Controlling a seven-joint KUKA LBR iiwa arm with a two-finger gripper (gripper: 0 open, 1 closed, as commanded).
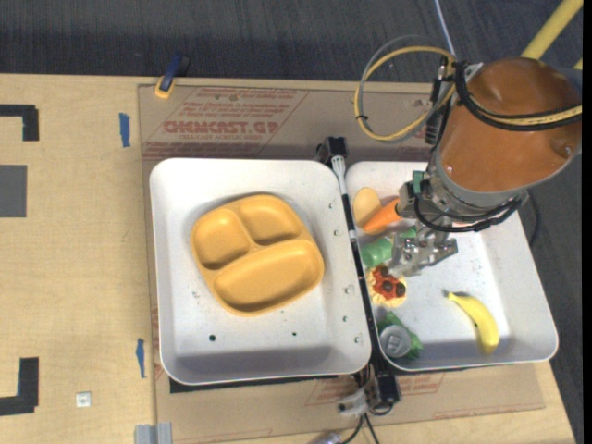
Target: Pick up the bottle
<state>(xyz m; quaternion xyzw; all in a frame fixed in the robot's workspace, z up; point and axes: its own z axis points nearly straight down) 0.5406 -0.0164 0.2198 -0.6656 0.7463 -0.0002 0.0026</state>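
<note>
Pincer [413,253] tips blurred, bottle [396,339] near, orange wrist hiding right bin [523,289]

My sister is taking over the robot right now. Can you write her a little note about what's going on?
Gripper: low in the right bin, above the small items by its left wall; whether it holds anything can't be seen.
Bottle: green, lying in the right bin's near-left corner, apart from the gripper.
Also there: banana, carrot. Yellow divided plate in the left bin.
Done: nothing yet.
Left: grasp and lift the bottle.
</note>
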